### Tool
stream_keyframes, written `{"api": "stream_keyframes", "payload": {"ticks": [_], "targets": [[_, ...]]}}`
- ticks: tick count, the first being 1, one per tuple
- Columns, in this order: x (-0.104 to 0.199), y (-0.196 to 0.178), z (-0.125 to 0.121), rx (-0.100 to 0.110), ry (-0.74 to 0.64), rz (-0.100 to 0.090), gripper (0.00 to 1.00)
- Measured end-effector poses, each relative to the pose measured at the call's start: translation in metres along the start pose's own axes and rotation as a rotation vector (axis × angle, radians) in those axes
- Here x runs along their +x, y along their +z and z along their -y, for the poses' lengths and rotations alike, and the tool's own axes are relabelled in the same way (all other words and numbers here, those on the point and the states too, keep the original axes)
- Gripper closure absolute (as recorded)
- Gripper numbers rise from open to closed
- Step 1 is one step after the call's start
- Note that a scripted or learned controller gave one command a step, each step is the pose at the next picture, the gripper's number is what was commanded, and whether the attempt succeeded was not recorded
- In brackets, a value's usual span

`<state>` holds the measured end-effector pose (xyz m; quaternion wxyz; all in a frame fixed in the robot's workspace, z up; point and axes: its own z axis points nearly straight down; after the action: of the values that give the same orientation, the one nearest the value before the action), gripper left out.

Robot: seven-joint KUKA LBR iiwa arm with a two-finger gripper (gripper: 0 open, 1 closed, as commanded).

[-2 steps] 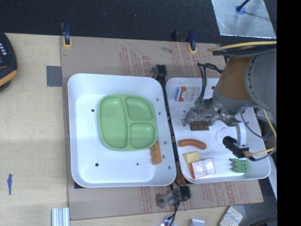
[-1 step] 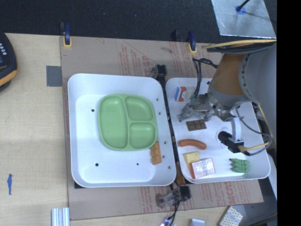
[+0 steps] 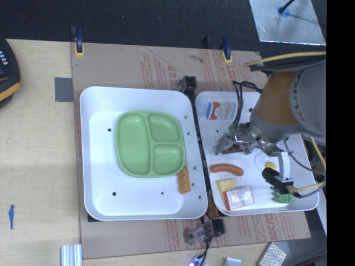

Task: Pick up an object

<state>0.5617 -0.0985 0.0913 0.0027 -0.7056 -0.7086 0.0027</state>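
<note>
A robotics lab: cardboard (image 3: 138, 65) clamped to the surface (image 3: 33, 165) left of the jaws, two white bins (image 3: 94, 198), loose cables (image 3: 310, 187).

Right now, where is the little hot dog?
The hot dog lies in the right bin, near its left wall, just above the yellow block and below the claw.

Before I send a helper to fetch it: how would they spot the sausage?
Go to the right-hand white bin, under the arm. Near its middle, just below the gripper, lies the sausage, lengthwise across the bin. It is the only long, rounded, orange-red item; the yellow block below it is squarish.
</note>
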Motion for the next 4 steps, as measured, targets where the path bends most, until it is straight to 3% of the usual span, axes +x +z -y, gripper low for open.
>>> {"api": "stream_keyframes", "payload": {"ticks": [1,2,3,4], "targets": [[0.006,-0.001,-0.031,-0.008,-0.002,0.000,0.00],[-0.007,0.000,-0.010,-0.001,0.001,-0.001,0.00],[-0.008,-0.011,-0.011,-0.001,-0.001,0.000,1.00],[0.060,-0.106,-0.019,-0.013,-0.007,-0.002,1.00]]}}
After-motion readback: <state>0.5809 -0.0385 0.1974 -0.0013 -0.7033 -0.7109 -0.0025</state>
